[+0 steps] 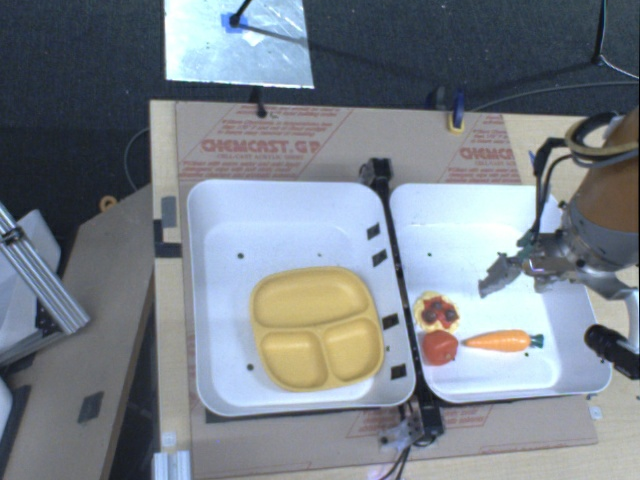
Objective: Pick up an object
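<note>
Gripper [497, 276] at centre-right of frame, above the right bin [470, 218]; fingers look slightly parted, holding nothing. Carrot [495, 342] lies below, apart.

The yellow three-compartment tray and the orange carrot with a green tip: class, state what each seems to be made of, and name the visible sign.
The yellow three-compartment tray looks like moulded plastic: one even colour, rounded dividers, a soft sheen. The orange carrot with a green tip is probably a plastic toy: flat uniform colour and a smooth, simplified shape, though the view is too coarse to be sure.
</note>
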Action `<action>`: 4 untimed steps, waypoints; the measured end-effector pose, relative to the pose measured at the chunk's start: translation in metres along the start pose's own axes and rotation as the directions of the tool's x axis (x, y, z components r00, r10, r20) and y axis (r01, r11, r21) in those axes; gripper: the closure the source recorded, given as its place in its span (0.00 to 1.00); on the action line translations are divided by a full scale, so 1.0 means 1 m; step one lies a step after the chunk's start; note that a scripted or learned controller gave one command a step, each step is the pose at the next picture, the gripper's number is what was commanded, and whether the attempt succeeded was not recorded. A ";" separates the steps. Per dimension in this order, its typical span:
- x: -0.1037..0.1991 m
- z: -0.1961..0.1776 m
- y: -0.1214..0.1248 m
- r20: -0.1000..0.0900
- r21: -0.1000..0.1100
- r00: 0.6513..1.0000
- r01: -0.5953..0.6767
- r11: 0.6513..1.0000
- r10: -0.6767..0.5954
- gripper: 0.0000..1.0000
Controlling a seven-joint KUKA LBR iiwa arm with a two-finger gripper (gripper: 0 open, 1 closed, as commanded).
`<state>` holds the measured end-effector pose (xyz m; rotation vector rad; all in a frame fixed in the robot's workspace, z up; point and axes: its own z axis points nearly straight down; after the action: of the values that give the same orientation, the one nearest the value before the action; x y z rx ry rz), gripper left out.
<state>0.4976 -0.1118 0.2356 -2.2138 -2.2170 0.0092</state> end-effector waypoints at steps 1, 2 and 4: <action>0.000 -0.005 0.002 0.002 -0.012 1.000 0.003 1.000 -0.003 0.00; -0.009 0.051 0.000 0.001 -0.007 1.000 -0.001 1.000 0.001 0.00; -0.001 0.147 0.005 0.001 -0.012 1.000 -0.003 1.000 0.003 0.00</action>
<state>0.5011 -0.1121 0.0886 -2.2232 -2.2208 -0.0028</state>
